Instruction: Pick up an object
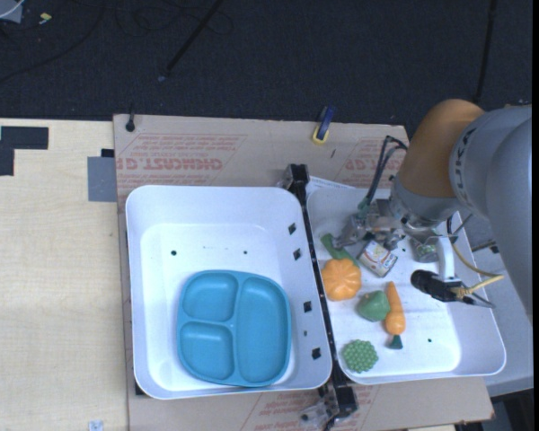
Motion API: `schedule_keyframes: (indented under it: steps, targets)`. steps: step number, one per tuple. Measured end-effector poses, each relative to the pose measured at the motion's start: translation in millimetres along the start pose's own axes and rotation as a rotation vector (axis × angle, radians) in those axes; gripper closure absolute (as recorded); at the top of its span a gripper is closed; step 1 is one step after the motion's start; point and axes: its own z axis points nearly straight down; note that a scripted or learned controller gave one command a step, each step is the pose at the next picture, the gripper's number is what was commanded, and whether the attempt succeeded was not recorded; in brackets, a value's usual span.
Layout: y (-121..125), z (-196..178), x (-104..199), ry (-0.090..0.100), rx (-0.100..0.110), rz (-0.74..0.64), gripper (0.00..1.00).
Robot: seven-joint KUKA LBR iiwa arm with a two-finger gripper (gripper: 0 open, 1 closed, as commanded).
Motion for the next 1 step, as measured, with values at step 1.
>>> schedule_keyframes:
  steps: [1]
  targets:
    - [1.5, -11.7, -0.4, 0.0, -0.006, 0.003, 1.0]
